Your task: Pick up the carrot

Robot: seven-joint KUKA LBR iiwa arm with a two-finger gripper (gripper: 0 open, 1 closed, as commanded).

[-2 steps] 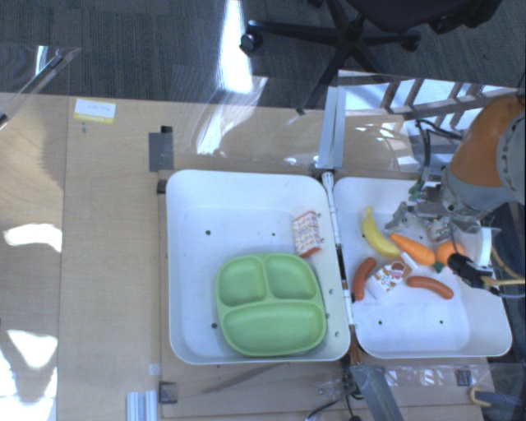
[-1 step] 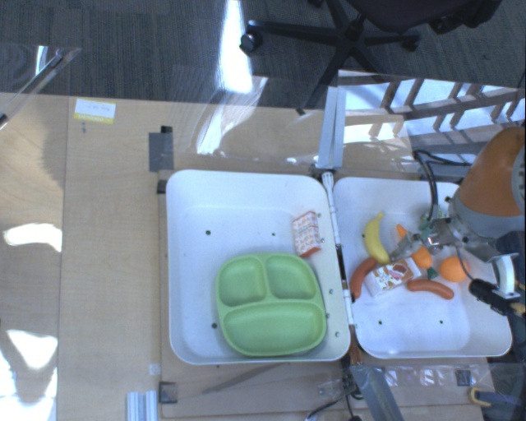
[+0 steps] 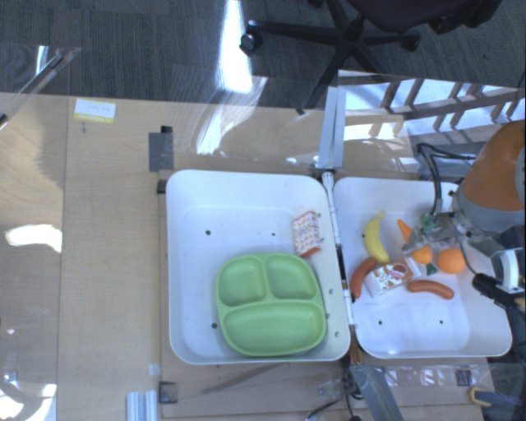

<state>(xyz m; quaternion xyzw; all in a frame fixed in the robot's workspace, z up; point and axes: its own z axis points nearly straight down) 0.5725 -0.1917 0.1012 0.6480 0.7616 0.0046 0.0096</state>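
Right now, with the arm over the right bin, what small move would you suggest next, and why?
Probably a short descent onto the carrot: the gripper hovers just right of it in the right bin, with the banana to the carrot's left and oranges crowding it below.

A robotics lab: bench (image 3: pixel 99 247), white bins (image 3: pixel 189 247), office chair (image 3: pixel 362 25).

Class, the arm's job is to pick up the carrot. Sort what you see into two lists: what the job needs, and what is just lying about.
Needed for the job:
carrot
claw

Just lying about:
banana
orange
sausage
green plate
snack packet
small carton
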